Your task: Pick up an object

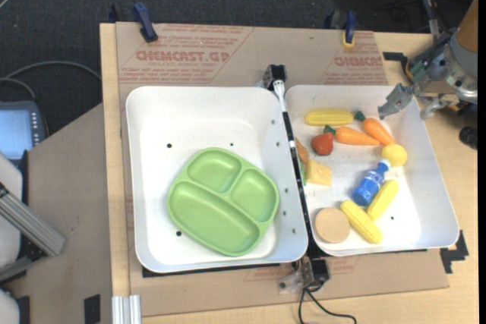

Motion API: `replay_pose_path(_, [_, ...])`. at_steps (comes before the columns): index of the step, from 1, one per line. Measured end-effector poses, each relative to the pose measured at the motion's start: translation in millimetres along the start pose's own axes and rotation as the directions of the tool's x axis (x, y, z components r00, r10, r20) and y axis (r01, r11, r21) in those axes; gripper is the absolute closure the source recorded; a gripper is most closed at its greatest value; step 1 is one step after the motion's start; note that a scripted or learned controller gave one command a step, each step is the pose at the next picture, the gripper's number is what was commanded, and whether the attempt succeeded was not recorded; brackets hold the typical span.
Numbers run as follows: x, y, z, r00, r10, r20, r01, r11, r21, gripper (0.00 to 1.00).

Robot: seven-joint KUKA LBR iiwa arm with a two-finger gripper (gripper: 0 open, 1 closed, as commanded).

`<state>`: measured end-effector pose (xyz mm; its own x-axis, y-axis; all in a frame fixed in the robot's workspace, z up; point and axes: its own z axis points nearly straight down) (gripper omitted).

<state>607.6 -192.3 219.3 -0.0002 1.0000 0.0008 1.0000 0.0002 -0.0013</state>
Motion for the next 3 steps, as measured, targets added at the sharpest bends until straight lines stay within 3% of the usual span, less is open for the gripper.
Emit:
replay_pose_path(1, [-14,39,143,1.000,-0.001,-0.002,0.001,1.000,0.007,0.00])
replay_pose_path(2, [-15,42,123,1.000,-0.003,0.004,0.003,1.000,-0.006,1.00])
replay_pose_path(3, [51,24,134,1.000,-0.004,0.000,0.004,1.000,0.000,1.00])
